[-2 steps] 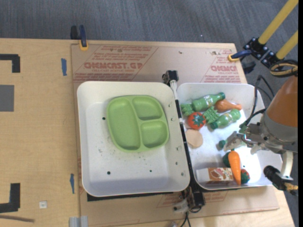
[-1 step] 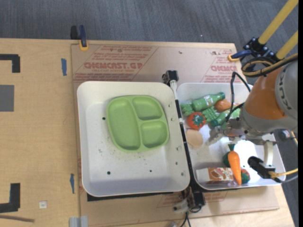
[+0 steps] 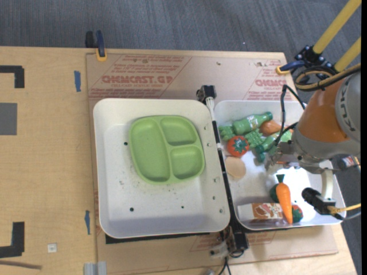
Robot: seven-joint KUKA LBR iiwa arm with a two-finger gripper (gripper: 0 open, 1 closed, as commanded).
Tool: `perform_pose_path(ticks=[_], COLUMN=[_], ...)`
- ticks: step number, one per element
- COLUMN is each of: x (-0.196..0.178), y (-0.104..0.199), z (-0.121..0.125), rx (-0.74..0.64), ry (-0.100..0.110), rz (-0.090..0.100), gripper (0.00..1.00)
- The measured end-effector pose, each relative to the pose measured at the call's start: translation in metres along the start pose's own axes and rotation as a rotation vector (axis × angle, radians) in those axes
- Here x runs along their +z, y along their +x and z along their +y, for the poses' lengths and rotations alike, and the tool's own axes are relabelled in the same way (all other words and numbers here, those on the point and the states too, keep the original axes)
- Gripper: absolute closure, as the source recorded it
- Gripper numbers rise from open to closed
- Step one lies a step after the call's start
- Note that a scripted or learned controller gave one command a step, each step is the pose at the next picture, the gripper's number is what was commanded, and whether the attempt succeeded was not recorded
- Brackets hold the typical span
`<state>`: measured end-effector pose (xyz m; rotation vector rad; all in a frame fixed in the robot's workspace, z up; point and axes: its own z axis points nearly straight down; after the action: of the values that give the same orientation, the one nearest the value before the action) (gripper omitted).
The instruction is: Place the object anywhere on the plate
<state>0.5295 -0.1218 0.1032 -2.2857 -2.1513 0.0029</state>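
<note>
Here's the cardboard-topped worktop [image 3: 46, 182], flat and brown, carrying two shallow white bins. The left bin [image 3: 109, 199] lies well off to the tool's left. The right bin [image 3: 298, 182] sits directly under the tool.

In that left bin is the plate [image 3: 152, 150]: pale green, smooth plastic, rounded corners, three compartments, well apart from the tool.

The grey arm [image 3: 324, 125] with its orange band looms over the right bin, and the tool [image 3: 275, 164] hangs low among the toy food. Open or closed? Can't tell from this angle, because the wrist hides it.

Beyond the tool, a glossy green bottle [image 3: 249, 123] lies on its side. On the tool's near side, a little flat carton [image 3: 266, 211] rests against the bin wall.

Now the carrot [image 3: 283, 199]: it is still in the right bin, just beside the tool on the near side. It's a smooth orange cone, with its long axis running away from the tool. The green leafy end is up by the tool, and the tapered tip points at the bin's near wall, beside the carton.

Left of the tool sits a round, shiny red tomato [image 3: 237, 145], with a pale matte egg [image 3: 235, 168] next to it.
</note>
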Motion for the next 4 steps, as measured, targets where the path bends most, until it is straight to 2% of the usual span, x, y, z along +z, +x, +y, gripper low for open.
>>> perform_pose_path(ticks=[1,2,3,4], x=[0.0,-0.009,-0.08,-0.125], y=[0.0,0.0,0.068,0.141], z=[0.0,0.0,-0.033,-0.021], rx=[0.0,-0.001,-0.027,0.022], ry=[0.0,0.0,-0.002,-0.002], rz=[0.0,0.0,0.0,0.0], gripper=[0.0,1.0,1.0,1.0])
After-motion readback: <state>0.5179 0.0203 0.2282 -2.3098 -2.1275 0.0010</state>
